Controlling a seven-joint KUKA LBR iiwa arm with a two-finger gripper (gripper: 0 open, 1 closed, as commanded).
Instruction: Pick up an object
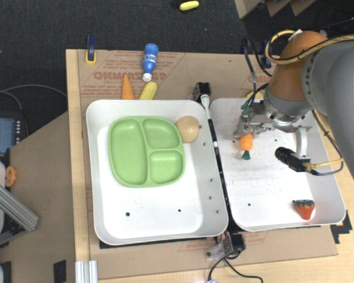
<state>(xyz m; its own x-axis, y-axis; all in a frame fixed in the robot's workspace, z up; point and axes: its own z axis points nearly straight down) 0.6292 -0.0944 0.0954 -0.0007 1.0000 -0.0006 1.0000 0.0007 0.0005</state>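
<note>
Orange toy carrot under the tool, grip state unclear, red cardboard print unreadable

A thick, rounded grey arm is seen, ringed by a glossy orange band above the wrist. Yellow and black cables are looped beside it; metallic parts form the end effector.

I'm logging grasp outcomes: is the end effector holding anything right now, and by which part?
Cannot be told. The end effector sits right at the top of the toy carrot in the right bin, but a grip isn't visible.
</note>
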